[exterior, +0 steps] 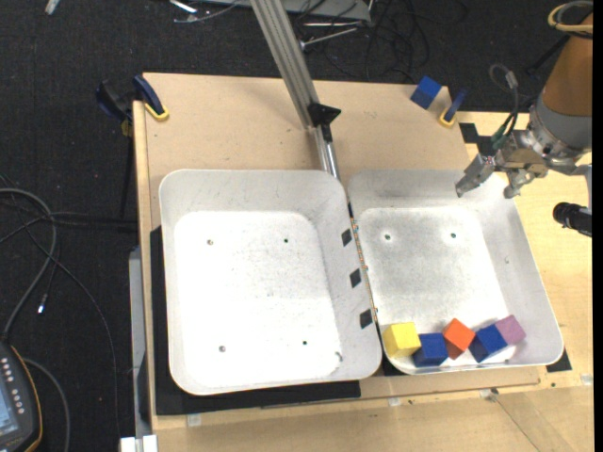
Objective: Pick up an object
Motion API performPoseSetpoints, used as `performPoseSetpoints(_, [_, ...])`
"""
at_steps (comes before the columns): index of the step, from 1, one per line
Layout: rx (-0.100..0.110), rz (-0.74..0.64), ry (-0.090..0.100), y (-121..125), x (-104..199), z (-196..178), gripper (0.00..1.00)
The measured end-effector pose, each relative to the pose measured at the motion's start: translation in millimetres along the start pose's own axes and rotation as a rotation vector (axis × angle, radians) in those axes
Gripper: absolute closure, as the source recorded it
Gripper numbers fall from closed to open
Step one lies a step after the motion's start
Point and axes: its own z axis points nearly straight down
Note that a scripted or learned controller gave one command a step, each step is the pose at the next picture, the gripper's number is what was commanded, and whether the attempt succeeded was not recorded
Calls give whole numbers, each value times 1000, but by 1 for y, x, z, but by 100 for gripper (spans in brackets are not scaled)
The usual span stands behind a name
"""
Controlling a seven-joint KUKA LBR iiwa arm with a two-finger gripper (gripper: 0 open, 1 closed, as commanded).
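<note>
The arm [570,83] at the upper right of the frame is cut off by the right edge, so only its orange band and wrist show, and a small black part [577,217] just below it also runs off that edge. At the lower left corner a dark device [17,405] with an orange rim is cropped by the left and bottom edges, too little of it showing to tell what it is. In the lower right of the right bin [528,252], the blue block [488,343] is partly hidden behind the orange block [459,335] and the purple block [511,329], which crowd against it.

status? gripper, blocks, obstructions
Gripper open, holding nothing, above right bin's far right corner. Five blocks clustered along near wall. Nothing between.
</note>
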Motion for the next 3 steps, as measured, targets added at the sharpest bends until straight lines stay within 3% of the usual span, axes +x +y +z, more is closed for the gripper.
performPoseSetpoints(2, [2,-6,5,-71,192,10,0])
performPoseSetpoints(3, [4,8,1,-140,167,10,0])
